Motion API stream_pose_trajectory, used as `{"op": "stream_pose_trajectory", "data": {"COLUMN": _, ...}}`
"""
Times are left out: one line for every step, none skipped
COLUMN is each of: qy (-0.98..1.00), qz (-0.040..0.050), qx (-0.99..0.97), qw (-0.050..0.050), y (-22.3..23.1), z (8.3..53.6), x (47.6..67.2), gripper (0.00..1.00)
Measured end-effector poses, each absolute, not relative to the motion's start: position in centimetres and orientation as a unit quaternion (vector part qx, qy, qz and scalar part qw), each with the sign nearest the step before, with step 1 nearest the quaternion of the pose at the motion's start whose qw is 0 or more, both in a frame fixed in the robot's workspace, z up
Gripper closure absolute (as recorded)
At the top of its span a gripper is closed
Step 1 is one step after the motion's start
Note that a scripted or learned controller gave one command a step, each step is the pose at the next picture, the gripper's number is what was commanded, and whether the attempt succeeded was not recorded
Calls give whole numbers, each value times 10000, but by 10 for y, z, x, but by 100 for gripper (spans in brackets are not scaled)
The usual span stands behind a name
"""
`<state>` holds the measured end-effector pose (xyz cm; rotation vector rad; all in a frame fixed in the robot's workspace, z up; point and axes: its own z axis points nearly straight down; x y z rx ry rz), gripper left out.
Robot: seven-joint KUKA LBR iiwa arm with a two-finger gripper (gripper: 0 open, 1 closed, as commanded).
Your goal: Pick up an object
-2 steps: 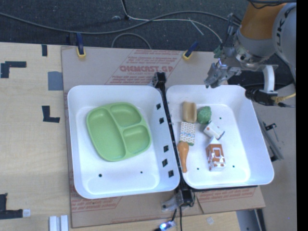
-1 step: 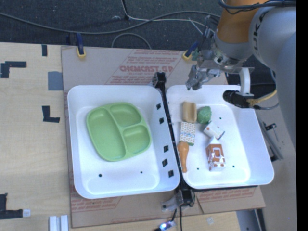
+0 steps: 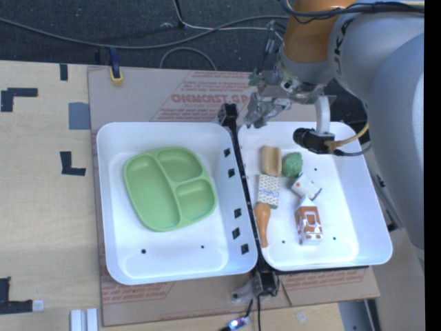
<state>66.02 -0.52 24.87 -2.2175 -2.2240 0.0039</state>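
Above the right bin's (image 3: pixel 358 250) far rim, my end effector (image 3: pixel 260 112) hangs, opening impossible to judge; bread roll (image 3: pixel 270 160), carrot (image 3: pixel 262 219) crowd the divider; descending, I risk striking it.

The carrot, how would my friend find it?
Look in the right bin, along its left wall. The carrot lies there, below a patterned packet. It is the only orange pointed thing; its neighbours are boxy or round.
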Motion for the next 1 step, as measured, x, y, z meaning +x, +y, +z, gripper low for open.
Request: {"op": "stream_pose_trajectory", "data": {"qy": -7091, "qz": 4, "qx": -7051, "qw": 3, "y": 52, "z": 250, "x": 661, "gripper": 100}}
